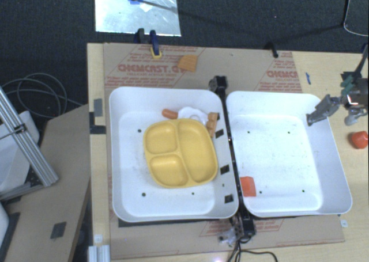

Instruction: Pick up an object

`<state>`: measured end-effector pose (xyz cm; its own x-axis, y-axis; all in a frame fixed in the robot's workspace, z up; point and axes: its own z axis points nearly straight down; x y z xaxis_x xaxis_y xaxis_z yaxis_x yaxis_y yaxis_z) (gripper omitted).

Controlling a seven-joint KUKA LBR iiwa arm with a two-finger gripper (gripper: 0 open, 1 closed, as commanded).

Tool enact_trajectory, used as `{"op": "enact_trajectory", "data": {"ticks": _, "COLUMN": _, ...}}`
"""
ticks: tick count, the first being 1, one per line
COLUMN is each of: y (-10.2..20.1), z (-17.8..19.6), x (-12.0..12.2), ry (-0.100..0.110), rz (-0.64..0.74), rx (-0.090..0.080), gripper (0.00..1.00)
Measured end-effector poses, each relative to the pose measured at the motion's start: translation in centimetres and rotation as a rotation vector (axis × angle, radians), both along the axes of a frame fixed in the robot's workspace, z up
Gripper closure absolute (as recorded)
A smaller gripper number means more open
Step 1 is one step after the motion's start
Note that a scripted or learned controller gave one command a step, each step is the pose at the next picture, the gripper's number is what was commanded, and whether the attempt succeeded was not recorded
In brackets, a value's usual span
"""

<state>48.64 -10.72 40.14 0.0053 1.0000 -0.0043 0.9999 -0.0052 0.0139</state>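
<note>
**Here, an open hand above the right bin's rim**

Here the hand (336,112) sits at the far right edge of the view, over the outer rim of the right bin (288,157), its two grey fingers (319,111) spread apart with nothing between them.

Nearest to it, just below and outside the bin on the tabletop (242,65), lies a small red-orange object (359,139). Further off, down and to the left of the hand, an orange block (247,186) rests in the right bin's near-left corner.

Well to the hand's left, the left bin (130,157) holds a yellow divided tray (180,153). Touching the tray's far edge are a small orange sausage-shaped piece (169,114), a white item (192,114) and a tan piece (212,121).

Beyond that bin, on the tabletop, lies a tan block (187,63).
</note>
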Motion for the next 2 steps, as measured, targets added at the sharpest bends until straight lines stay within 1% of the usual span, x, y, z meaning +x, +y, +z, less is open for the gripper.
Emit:
{"op": "enact_trajectory", "data": {"ticks": 1, "y": 9.2, "z": -8.3, "x": 0.1, "ry": 0.015, "rz": 0.015, "rx": 0.006, "gripper": 0.00}}
{"op": "enact_trajectory", "data": {"ticks": 2, "y": 12.7, "z": 0.2, "x": 0.1, "ry": 0.004, "rz": 0.014, "rx": 0.006, "gripper": 0.00}}
